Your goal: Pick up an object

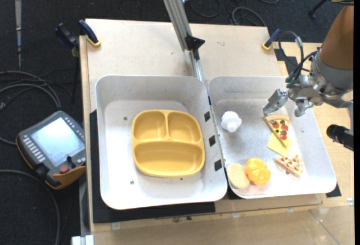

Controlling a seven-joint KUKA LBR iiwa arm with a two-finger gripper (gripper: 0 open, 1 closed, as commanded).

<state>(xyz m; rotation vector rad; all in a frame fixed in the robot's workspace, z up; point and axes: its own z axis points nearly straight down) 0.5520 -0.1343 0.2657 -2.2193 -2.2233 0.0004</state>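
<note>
My gripper hangs over the upper right part of the right bin, its two fingers spread open with nothing between them. Just below it lies a pizza slice on a yellow cheese wedge. A white cup-shaped piece sits to the gripper's left. Near the bin's front are a yellow pepper, a pale round piece and a small waffle-like wedge.
The left bin holds a yellow divided plate. A metal pole slants down to the ridge between the bins. A teach pendant lies left of the bench, amid cables.
</note>
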